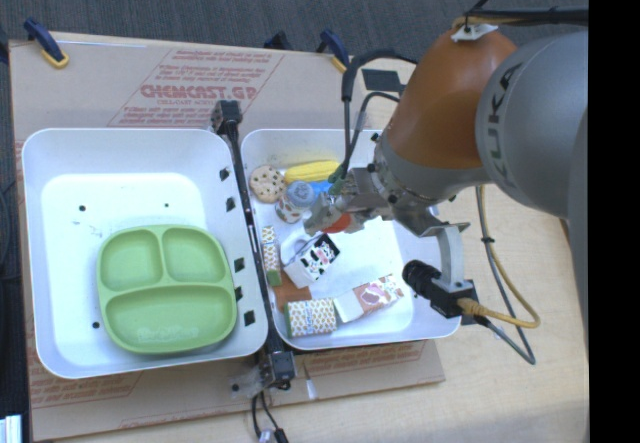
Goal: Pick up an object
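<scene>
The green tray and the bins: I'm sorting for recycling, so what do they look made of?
Green tray: apparently moulded plastic, matte, with three smooth rounded compartments and an even colour. Bins: probably thin formed plastic, slightly glossy white, with soft rounded corners and rims. Neither can be confirmed by look alone.

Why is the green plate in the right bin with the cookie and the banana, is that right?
Not quite. The camera view shows the green plate in the left bin, by itself. The cookie and the banana are in the right bin, where the arm reaches in.
</scene>
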Robot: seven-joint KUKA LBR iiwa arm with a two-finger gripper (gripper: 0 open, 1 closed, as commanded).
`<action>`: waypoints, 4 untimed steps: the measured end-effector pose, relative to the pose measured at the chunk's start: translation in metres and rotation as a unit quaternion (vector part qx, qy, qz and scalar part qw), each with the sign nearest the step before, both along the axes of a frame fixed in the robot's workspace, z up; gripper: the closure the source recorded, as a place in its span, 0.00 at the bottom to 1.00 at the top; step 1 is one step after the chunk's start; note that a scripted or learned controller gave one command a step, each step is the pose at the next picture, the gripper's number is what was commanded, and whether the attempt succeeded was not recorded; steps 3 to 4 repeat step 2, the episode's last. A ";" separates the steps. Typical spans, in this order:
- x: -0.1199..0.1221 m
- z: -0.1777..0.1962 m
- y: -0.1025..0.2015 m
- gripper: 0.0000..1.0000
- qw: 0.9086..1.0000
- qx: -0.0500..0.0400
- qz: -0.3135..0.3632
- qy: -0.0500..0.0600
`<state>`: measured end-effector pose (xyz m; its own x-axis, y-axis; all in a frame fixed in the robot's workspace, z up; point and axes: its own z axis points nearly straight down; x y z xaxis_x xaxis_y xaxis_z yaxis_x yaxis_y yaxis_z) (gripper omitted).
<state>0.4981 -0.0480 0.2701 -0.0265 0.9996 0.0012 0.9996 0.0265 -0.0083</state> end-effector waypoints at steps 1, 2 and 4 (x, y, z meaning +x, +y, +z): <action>-0.022 -0.005 0.040 1.00 1.000 -0.001 -0.009 -0.003; -0.021 0.005 0.040 1.00 1.000 -0.001 -0.007 -0.002; -0.021 0.005 0.040 1.00 1.000 -0.001 -0.007 -0.002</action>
